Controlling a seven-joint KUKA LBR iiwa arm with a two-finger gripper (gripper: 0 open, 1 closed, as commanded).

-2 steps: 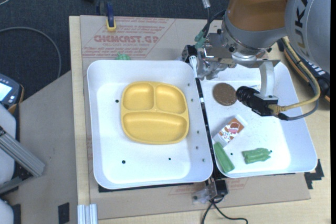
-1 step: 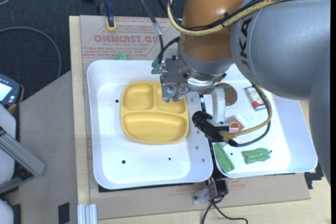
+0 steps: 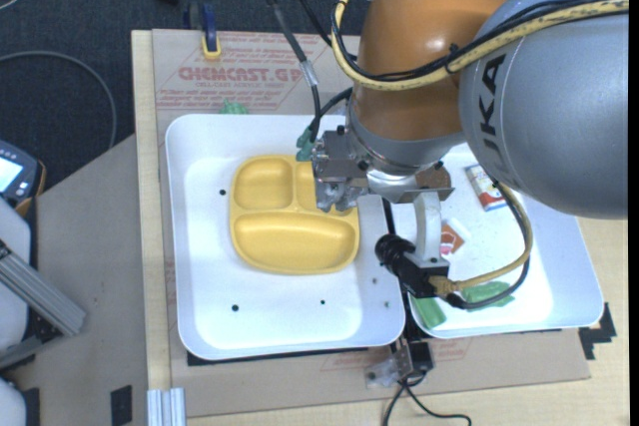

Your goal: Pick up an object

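Note:
A yellow divided plate [image 3: 290, 216] lies in the left white bin [image 3: 195, 244], with two small compartments at the back and one long one at the front. My gripper [image 3: 335, 187] hangs over the plate's right edge, close to the wall between the two bins. The big orange and grey wrist above it hides most of the gripper. In the right bin [image 3: 571, 279] I see a small red and white box [image 3: 486, 188], an orange and white item [image 3: 452, 238] and a green item [image 3: 487, 294]. Nothing shows between the gripper and any of them.
The arm covers much of the right bin's back and middle. A cardboard sheet [image 3: 240, 70] with red print lies under both bins. A blue and yellow clamp [image 3: 209, 30] sits at its back edge. Dark floor with cables lies beyond.

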